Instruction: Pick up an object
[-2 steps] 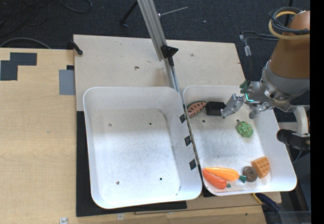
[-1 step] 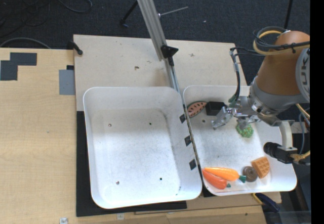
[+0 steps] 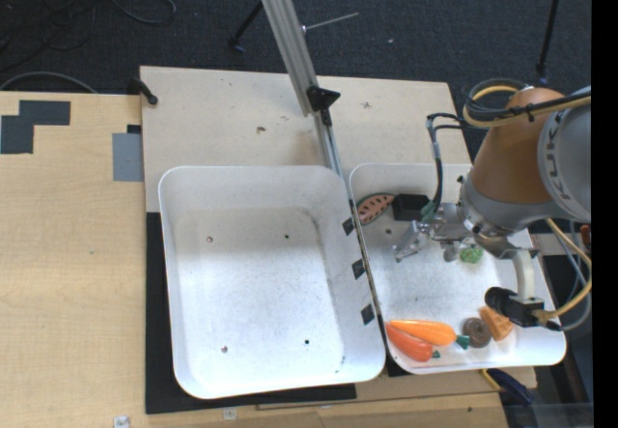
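Camera view: gripper [image 3: 406,247] low in right bin [image 3: 541,351], fingers apart, unladen, poised for grasping; carrot [image 3: 422,330] near front rim.

Gripper [image 3: 409,244] low in rt bin [image 3: 541,354].

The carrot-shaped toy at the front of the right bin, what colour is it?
Orange on top, redder underneath; the carrot toy shows plainly in the camera view, near the right bin's front edge.

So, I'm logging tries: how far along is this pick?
Done: the arm has reached into the right bin. In hand: the pincer hangs low over the bin floor, nothing visibly between its fingers. Left: grasping and lifting something, perhaps the toy carrot.
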You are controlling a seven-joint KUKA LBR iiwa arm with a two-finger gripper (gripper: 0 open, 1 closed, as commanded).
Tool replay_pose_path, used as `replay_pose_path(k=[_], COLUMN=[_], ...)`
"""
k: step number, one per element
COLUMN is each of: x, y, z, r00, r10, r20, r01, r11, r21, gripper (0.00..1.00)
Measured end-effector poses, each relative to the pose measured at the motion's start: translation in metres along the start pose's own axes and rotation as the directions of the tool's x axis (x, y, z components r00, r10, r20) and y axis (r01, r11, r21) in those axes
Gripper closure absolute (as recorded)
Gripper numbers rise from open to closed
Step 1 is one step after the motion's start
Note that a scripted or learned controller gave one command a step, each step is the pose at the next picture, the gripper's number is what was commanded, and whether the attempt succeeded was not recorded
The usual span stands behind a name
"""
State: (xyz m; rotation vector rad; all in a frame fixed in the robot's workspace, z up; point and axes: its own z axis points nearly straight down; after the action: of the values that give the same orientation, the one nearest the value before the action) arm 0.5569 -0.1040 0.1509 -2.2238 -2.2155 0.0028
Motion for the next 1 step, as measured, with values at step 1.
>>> replay_pose_path(k=[1], x=[0.0012], y=[-0.0014], z=[0.054], r00=[1.0], r10=[-0.003], r20=[-0.001], r01=[0.003], r11=[1.0], r21=[0.005], gripper=[0.0])
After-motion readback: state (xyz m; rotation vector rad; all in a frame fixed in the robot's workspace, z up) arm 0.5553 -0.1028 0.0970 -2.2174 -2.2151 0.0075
